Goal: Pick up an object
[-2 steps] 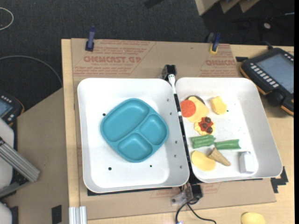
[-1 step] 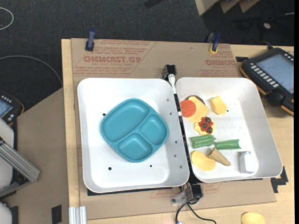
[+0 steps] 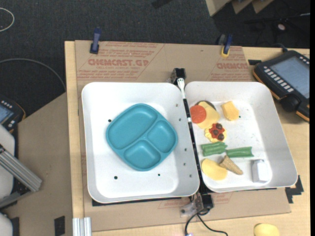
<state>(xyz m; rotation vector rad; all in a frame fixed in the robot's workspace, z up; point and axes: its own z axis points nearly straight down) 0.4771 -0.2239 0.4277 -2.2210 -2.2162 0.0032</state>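
Objects: toy food pieces (image 3: 240, 152) in right bin (image 3: 281, 132); blue tray (image 3: 141, 136) in left bin (image 3: 93, 156).
Gripper state, offset to objects: I cannot tell.

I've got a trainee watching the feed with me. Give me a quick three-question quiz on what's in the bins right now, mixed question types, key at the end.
1. True or false: the blue tray lies in the right bin.
2. Multiple choice: which item lies nearest the right bin's front right corner? A. red disc B. white block C. yellow cube
3. Fill in: the two green pieces lie side by side, between the red berry cluster and the ______.

Key: 1. false, it lies in the left bin. 2. B. 3. cone.
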